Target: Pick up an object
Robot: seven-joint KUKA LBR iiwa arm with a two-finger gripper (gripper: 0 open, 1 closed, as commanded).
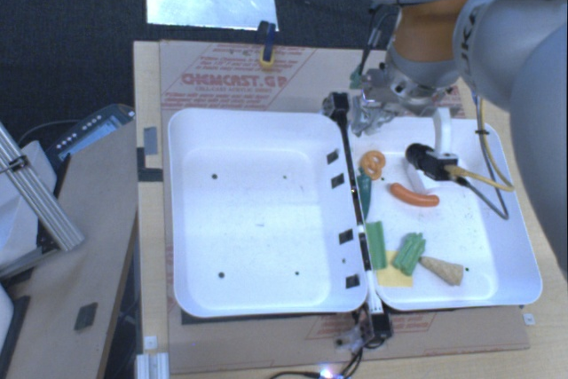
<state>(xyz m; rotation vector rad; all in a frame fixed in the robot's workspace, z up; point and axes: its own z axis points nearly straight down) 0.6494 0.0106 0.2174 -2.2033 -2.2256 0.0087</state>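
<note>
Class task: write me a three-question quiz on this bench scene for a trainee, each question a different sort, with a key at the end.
1. True or false: the pretzel lies in the left bin.
2. Which lies nearest the hot dog? A) pretzel B) ice cream cone C) yellow slice
3. Fill in: the gripper hangs over the right bin's ____ corner, by the divider.

Key: 1 false, it lies in the right bin. 2 A. 3 far left.
</note>
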